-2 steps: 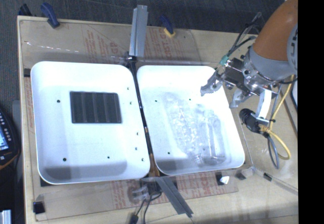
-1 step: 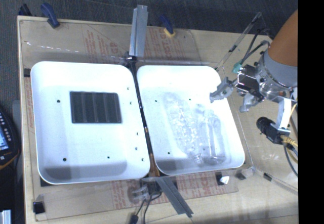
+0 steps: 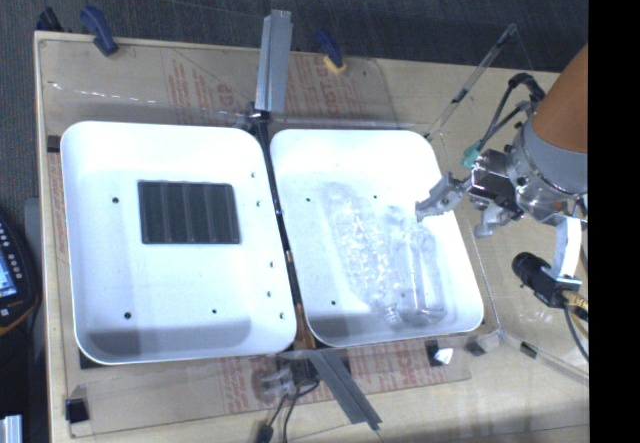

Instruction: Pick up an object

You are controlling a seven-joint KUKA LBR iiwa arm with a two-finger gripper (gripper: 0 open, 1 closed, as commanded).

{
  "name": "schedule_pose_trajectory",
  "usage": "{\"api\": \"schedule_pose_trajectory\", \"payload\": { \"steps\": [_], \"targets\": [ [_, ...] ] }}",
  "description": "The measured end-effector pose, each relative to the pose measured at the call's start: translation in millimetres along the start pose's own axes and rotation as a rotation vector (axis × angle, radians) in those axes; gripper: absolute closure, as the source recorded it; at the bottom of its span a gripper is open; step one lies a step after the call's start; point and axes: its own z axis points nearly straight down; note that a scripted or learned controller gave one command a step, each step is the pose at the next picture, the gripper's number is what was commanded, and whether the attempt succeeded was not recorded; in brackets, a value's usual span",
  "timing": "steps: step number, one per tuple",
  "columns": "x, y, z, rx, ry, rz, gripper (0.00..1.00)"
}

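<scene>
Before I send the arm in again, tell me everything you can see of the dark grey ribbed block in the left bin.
The dark grey ribbed block is a flat rectangle lying on the floor of the left bin, a little above and left of the bin's middle. Three thin darker grooves cross its short way, dividing it into four panels. Its surface looks matte, possibly rubber or plastic. It sits square to the bin walls, apart from them all, and nothing else touches it.

faint red printing repeats across the bench board [image 3: 400,383] beneath the bins, too blurred to be read.
</scene>
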Motion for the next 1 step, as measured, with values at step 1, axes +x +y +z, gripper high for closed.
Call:
{"api": "schedule_pose_trajectory", "payload": {
  "steps": [1],
  "targets": [
    [-2.5,-5.3,5.1,0.002,0.001,-0.119,0.00]
  ]
}}
